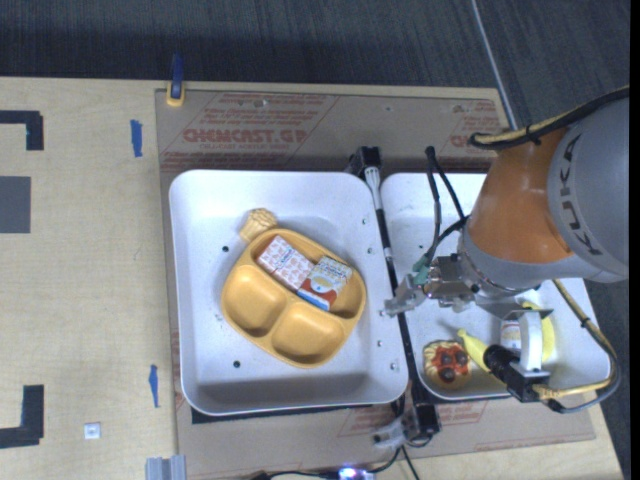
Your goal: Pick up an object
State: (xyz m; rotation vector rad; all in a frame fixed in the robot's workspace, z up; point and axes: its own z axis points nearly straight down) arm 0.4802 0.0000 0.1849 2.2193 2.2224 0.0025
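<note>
Two white bins are set side by side on a cardboard sheet (250, 128) on the counter (80, 298). In the left bin (200, 268) a yellow divided dish (290, 318) is laid. A red-and-white packet (284, 261) and an orange-and-blue packet (327, 278) are held in its upper compartment, touching. The arm (530, 218) is positioned over the right bin (410, 203). A round orange item (447, 362) is seen at that bin's near edge, with a yellow piece (470, 348) just beside it.

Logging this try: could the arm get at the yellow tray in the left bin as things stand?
Probably yes. The yellow tray lies open in the left bin with nothing over it, and the gripper hangs right beside that bin's edge.
</note>
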